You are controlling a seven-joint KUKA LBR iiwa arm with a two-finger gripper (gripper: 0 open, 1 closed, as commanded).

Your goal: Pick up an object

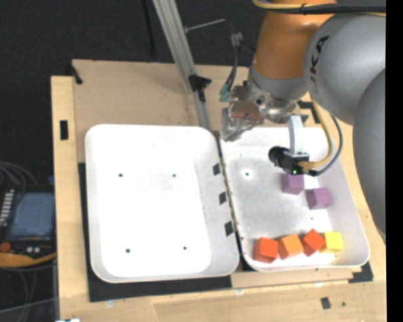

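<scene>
My gripper hangs over the far left corner of the right bin, close to the divider between the two bins. Two purple blocks lie in the middle right of that bin, well to the right of and nearer than the gripper. Along the bin's near edge runs a row of blocks: a red-orange one, an orange one, a red one and a yellow one. Nothing shows under the gripper.
The left bin sits beside the right one. A slanted metal pole rises behind the bins' shared corner, just left of the gripper. A black unit with a green light hangs off the wrist above the purple blocks.
</scene>
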